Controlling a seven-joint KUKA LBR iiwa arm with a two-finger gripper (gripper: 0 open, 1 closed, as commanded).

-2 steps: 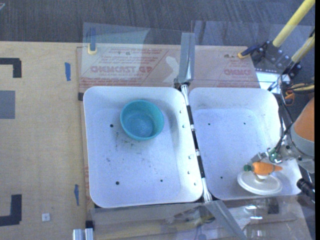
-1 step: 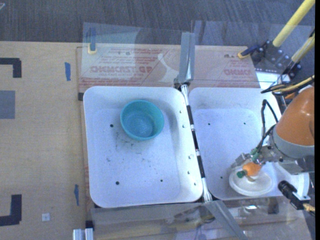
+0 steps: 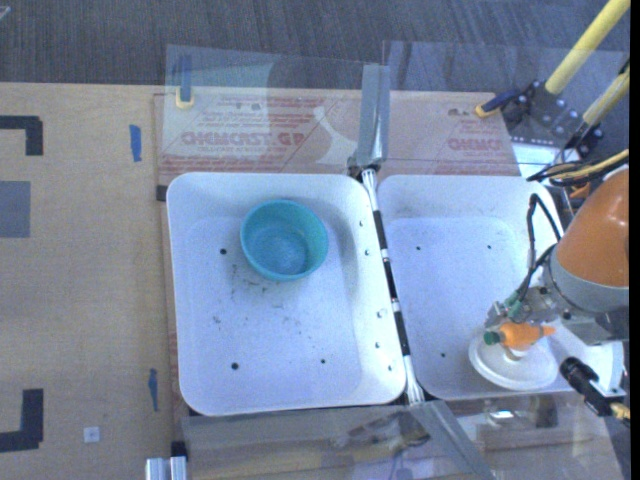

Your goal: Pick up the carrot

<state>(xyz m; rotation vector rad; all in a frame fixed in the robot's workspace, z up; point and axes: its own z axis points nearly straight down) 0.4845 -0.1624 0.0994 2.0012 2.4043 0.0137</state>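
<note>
A pale wooden bench [image 3: 80, 298] was pictured from above, bearing two shallow white plastic bins side by side. The left-hand bin [image 3: 200, 368], at the centre of the frame, was seen to contain a round turquoise bowl [image 3: 284, 240] in its upper part. The right-hand bin [image 3: 440, 268] was entered at the lower right of the frame by a grey robot arm with an orange band [image 3: 598, 243] above the wrist. A flat white round plate [image 3: 515, 366] was shown in that bin's lower right corner, directly below the arm's wrist. The two-finger gripper [image 3: 515, 320] was positioned just over the plate, at the small orange carrot with a green top [image 3: 518, 336], which appeared to lie on or just above the plate. The carrot was seen touching or very near the fingertips, but whether the fingers were apart or closed on it could not be told from this angle. The task was judged to be at the grasping stage: the arm had been brought to the carrot, while a secure grip and the lift clear of the plate remained to be confirmed.
</note>
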